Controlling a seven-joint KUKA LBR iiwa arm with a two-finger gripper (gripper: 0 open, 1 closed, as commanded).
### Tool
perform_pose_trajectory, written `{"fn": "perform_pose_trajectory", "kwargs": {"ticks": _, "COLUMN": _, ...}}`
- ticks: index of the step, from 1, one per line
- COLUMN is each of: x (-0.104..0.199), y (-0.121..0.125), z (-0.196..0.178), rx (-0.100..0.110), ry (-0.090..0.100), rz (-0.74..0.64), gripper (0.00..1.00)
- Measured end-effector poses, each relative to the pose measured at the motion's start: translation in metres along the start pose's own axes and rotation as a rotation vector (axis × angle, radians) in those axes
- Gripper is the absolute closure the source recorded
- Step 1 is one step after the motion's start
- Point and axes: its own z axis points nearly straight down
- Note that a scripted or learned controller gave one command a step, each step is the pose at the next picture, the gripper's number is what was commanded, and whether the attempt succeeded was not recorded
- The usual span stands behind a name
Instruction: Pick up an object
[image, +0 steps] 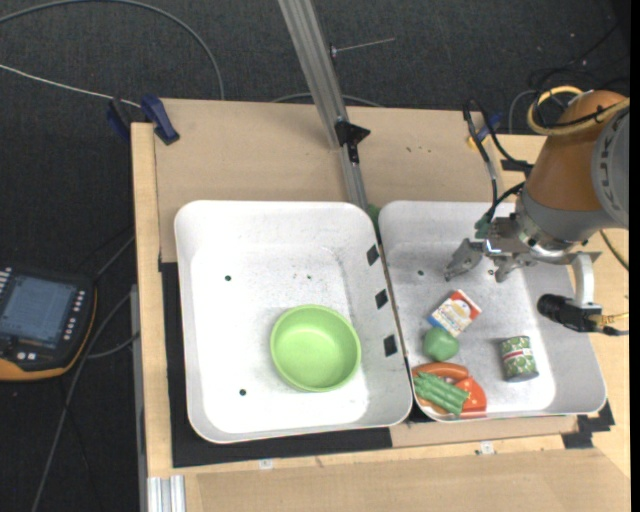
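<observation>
In the right bin (420, 232), my gripper (482, 264) hangs over the upper middle, fingers spread open with nothing between them. Just below it lies a small red, white and blue carton (453, 312), tilted. A green ball (440, 345) touches the carton's lower edge. To the right, a green-labelled can (517, 358) stands apart. A dish of red and green vegetables (450, 391) sits at the bin's front left corner. The gripper touches none of them.
A light green bowl (315, 347) rests in the left bin (215, 250), toward its front. A metal pole (322, 80) slants in from the top, ending near the seam between the bins. Black clips (384, 298) line that seam.
</observation>
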Motion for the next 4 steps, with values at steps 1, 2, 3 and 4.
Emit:
{"fn": "perform_pose_trajectory", "kwargs": {"ticks": 1, "x": 0.0, "y": -0.001, "z": 0.044, "rx": 0.0, "ry": 0.0, "rz": 0.0, "gripper": 0.0}}
{"fn": "perform_pose_trajectory", "kwargs": {"ticks": 2, "x": 0.0, "y": 0.001, "z": 0.031, "rx": -0.005, "ry": -0.001, "rz": 0.0, "gripper": 1.0}}
{"fn": "perform_pose_trajectory", "kwargs": {"ticks": 3, "x": 0.01, "y": 0.004, "z": -0.027, "rx": -0.009, "ry": -0.001, "rz": -0.001, "gripper": 1.0}}
{"fn": "perform_pose_trajectory", "kwargs": {"ticks": 4, "x": 0.0, "y": 0.003, "z": -0.083, "rx": -0.009, "ry": -0.002, "rz": 0.001, "gripper": 1.0}}
